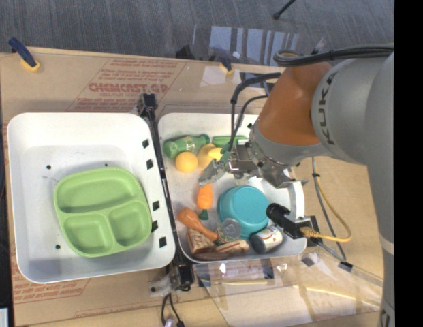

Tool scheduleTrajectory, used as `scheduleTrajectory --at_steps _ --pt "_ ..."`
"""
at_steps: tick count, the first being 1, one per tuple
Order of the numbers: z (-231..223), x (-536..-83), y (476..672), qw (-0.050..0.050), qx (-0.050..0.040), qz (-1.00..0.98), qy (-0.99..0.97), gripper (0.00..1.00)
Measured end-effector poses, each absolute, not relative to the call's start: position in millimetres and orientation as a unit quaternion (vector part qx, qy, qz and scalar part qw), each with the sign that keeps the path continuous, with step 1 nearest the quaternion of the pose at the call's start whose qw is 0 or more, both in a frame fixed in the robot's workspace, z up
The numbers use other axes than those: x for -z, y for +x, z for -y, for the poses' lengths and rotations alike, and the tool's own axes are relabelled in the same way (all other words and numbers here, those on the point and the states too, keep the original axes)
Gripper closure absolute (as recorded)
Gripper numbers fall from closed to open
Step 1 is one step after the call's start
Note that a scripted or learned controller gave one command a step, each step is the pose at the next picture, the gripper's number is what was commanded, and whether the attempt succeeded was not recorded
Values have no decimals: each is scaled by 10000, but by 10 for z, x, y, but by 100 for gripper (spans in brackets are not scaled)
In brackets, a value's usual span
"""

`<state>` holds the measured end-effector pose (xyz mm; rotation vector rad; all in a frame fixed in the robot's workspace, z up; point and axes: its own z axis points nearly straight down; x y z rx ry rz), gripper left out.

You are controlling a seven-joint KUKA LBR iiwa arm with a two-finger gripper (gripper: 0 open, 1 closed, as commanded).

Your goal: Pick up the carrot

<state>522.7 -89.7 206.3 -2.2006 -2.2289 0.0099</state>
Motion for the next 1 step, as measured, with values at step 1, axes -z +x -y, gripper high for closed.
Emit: scheduleTrajectory --at_steps 1 --pt "1136 -1070 5369 24 -11 6658 -7461 0"
